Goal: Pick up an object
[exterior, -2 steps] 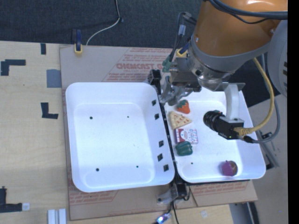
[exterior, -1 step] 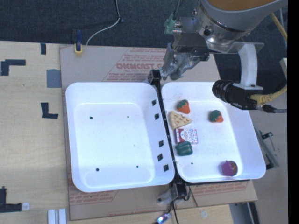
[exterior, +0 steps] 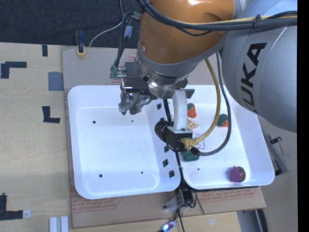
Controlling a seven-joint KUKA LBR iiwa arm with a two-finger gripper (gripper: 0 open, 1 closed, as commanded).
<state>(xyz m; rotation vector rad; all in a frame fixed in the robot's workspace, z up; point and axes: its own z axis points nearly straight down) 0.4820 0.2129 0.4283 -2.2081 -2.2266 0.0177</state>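
Note:
My gripper [exterior: 132, 104] hangs over the far right part of the left bin [exterior: 87, 178], just above its white floor. I see no object under it or on it. The loose objects lie in the right bin [exterior: 260, 153]: a purple ball-like piece [exterior: 236, 174] near the front right, an orange piece [exterior: 192, 111] at the back, an orange and green piece [exterior: 222, 121] further right, a tan waffle-like piece [exterior: 192, 124], and a green piece [exterior: 191, 155] by the divider, partly behind the cable clamp.
The big orange and grey arm body covers the back of the right bin. A yellow cable [exterior: 216, 129] loops over that bin. A black cable clamp [exterior: 170, 133] hangs above the rim between the bins. Cardboard and wooden bench surround the bins.

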